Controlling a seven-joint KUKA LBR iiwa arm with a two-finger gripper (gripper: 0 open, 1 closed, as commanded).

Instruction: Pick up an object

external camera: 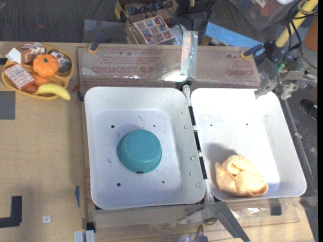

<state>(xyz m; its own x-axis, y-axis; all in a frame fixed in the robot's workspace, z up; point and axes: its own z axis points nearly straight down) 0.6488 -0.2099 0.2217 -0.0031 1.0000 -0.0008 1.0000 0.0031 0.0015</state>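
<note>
The arm enters at the upper right, and there the pincer (276,83) hangs over the far right corner of the right bin (242,120), but it mixes with cables and metal parts, so I cannot tell how it is set, and nothing is seen inside it. The near edge of both bins is partly covered by a clear plastic strip (242,217), and a grey bar crosses it. There are 2 white bins side by side on the tabletop (40,155). The left bin (101,115) holds 1 teal bowl (140,150), turned upside down, near the middle of its floor. The right bin holds 1 pale yellow crumpled thing (240,176), maybe cloth or a soft toy, which lies at the near edge, well apart from the pincer. At the far left of the tabletop stands 1 yellow dish (10,79) with toy food: 1 small orange pumpkin (45,64), 1 banana (53,90) on its rim, and some small boxes that are too small to read. Behind the bins stands a low clear wall (136,69) with red letters seen in reverse. The tabletop is light brown wood with a few black marks. Beyond it the floor is dark, with cardboard boxes (146,14), a blue sheet (229,36) and loose cables.
</note>
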